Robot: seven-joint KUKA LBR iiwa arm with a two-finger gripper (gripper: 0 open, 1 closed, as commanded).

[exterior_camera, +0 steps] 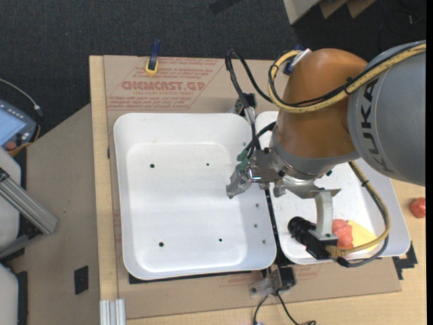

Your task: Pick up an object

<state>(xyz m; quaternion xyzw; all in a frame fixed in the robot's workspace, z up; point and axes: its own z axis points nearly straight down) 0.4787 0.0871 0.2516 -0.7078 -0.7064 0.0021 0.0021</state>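
1. Dark carpet (101, 12) surrounds the tabletop (101, 202), which is covered in brown cardboard and carries the left bin (123, 202) and the right bin (396, 223) side by side.
2. The likeliest thing to pick is a red lump (344, 232) in the right bin, near its front corner. It touches a yellow piece (363, 235) just beside it, and both are partly hidden by the arm (318, 107) and its cable.
3. The red lump looks small, rounded and probably light, perhaps soft foam or plastic, though its material is too unclear to say for sure. A hold across its narrow middle from above seems safest. The yellow piece looks flatter and would likely be harder to get under.
4. The gripper (235, 181) hangs over the right side of the left bin, near the shared rims and well apart from the red lump. Whether it is released or clenched cannot be told, and nothing can be seen held in it.
5. Red print on the cardboard behind the left bin reads "CHEMCAST GP", and the smaller line beneath it is too fine to read. The arm's grey shell carries part of "KUKA".
6. A blue and yellow clamp (154, 63) grips the far edge of the tabletop. An orange thing (418, 207) sits outside the right bin, at the right.
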